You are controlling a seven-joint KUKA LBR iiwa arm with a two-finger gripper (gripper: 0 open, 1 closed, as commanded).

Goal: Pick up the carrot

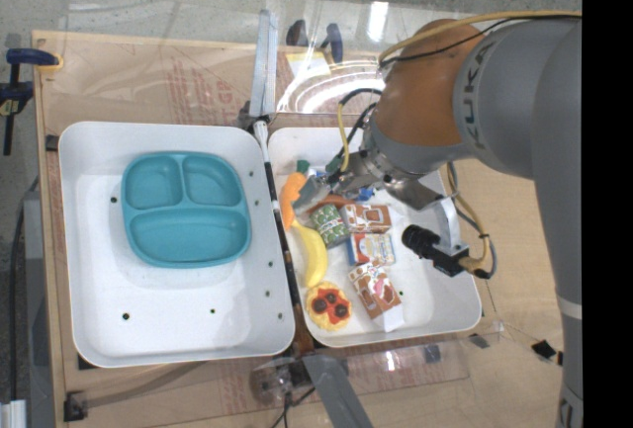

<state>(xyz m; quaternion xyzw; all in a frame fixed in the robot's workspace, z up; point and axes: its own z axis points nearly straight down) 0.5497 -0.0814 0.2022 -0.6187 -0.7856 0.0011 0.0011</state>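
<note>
An orange carrot (291, 196) lies along the left wall of the right bin (450, 317), near its far end. My gripper (323, 187) reaches down just to the right of the carrot, close to its upper part. The wrist and orange band hide most of the fingers.
A teal divided plate (185, 207) rests in the left bin (99, 317). In the right bin lie a banana (313, 255), a green packet (326, 222), small cartons (368, 230) and a pizza slice toy (328, 306). A black fitting (433, 250) hangs from the arm.
</note>
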